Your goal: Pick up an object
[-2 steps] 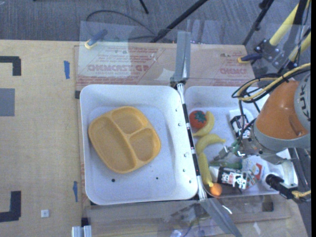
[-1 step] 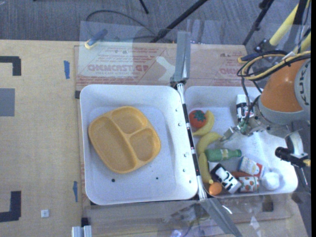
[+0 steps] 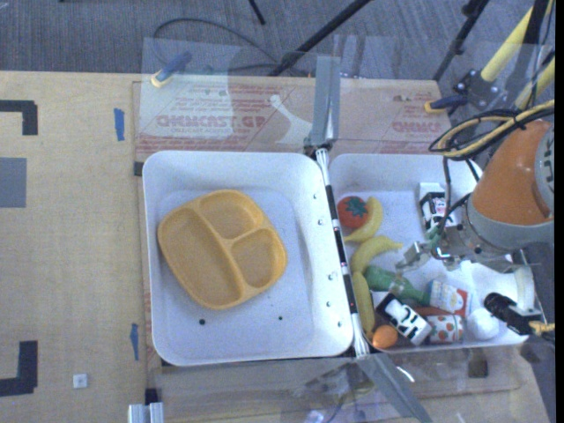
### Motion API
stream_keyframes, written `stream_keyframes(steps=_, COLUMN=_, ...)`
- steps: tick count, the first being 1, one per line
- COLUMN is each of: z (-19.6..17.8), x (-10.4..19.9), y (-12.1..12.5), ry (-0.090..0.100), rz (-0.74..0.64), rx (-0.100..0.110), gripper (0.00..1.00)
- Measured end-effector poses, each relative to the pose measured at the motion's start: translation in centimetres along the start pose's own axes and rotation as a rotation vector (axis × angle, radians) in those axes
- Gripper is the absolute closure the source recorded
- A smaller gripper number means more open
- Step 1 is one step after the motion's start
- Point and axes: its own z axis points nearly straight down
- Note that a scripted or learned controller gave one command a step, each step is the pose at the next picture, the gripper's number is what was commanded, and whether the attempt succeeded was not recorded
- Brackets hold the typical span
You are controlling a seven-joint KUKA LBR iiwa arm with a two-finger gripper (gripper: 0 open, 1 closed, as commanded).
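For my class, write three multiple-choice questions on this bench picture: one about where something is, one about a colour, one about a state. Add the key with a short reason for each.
1. Where does the divided plate lie?
A. In the left bin
B. In the right bin
C. On the floor

2. What colour is the divided plate?
A. Blue
B. Yellow-orange
C. Black

3. How does the divided plate sit?
A. Flat, open side up, with bare compartments
B. Upside down
C. Standing on its edge

Key:
1 A: it rests in the left bin, apart from the bananas and other things in the right bin, where the gripper is.
2 B: all of it is yellow-orange.
3 A: its three compartments face up, with nothing in them.
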Motion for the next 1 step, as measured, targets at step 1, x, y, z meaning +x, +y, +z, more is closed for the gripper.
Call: stream_keyframes(steps=1, z=1.67, x=-3.47, y=7.64, ry=-0.004, rz=-0.241, rx=-0.007, gripper=0.0)
